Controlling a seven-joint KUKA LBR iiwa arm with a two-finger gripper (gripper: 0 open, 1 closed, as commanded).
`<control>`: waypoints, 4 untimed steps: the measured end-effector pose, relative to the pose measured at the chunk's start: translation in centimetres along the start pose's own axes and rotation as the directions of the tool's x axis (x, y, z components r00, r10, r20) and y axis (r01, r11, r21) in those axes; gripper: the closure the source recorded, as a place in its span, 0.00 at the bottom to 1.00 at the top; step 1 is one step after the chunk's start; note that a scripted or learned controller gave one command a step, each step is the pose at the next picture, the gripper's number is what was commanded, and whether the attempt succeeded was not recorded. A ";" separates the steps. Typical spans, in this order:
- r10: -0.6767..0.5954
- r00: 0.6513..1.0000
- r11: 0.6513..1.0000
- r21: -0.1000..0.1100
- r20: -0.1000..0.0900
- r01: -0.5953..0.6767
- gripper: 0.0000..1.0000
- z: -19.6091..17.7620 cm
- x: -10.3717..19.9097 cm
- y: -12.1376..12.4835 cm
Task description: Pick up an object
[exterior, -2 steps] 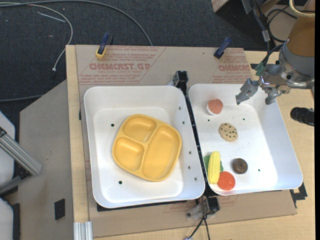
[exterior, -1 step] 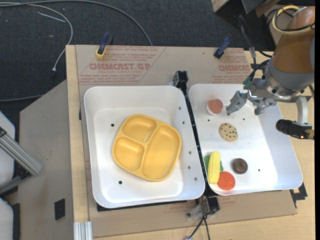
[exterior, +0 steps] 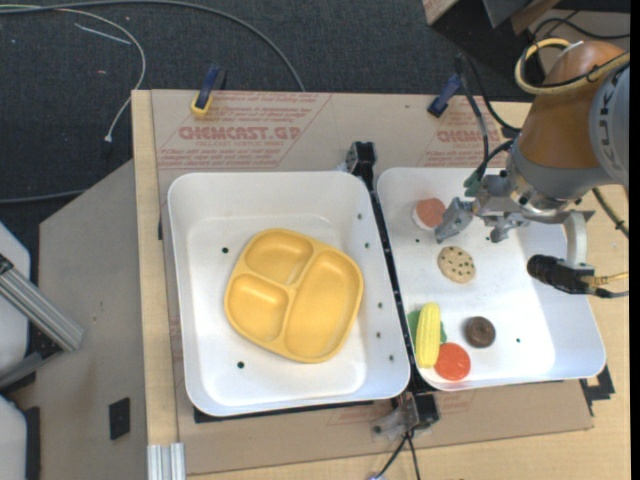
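Nearest the camera, a tomato (exterior: 452, 361) and corn cob (exterior: 428, 332) lie at six o'clock in the right bin (exterior: 560, 353), a chocolate doughnut (exterior: 480, 331) beside them. At the bin's centre lies a cookie (exterior: 456, 264). At eleven o'clock the gripper (exterior: 476, 220) hangs, fingers spread wide and apparently empty, one fingertip near a pink slice (exterior: 430, 212). Cardboard (exterior: 250, 128) underlies both bins; dark carpet (exterior: 80, 68) lies beyond.

I see the gripper (exterior: 478, 221) open above the right bin (exterior: 560, 353), near a pink disc (exterior: 430, 212) and a cookie (exterior: 456, 264).
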State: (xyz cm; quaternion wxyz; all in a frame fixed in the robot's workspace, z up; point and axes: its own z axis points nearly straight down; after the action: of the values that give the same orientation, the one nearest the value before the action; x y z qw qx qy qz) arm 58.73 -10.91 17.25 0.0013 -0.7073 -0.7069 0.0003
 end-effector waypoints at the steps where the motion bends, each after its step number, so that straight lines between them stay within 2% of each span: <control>1: -0.001 1.000 1.000 0.006 -0.001 0.001 0.00 5.4 1.0 0.2; 2: 0.000 1.000 1.000 -0.002 0.000 0.000 1.00 3.9 1.0 0.4; 4: -0.002 1.000 1.000 -0.009 0.002 0.002 1.00 -5.8 1.1 -0.3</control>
State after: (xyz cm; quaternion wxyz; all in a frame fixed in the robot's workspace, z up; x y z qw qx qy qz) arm 58.47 -9.80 23.07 -0.0028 -0.7066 -0.7076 -0.0021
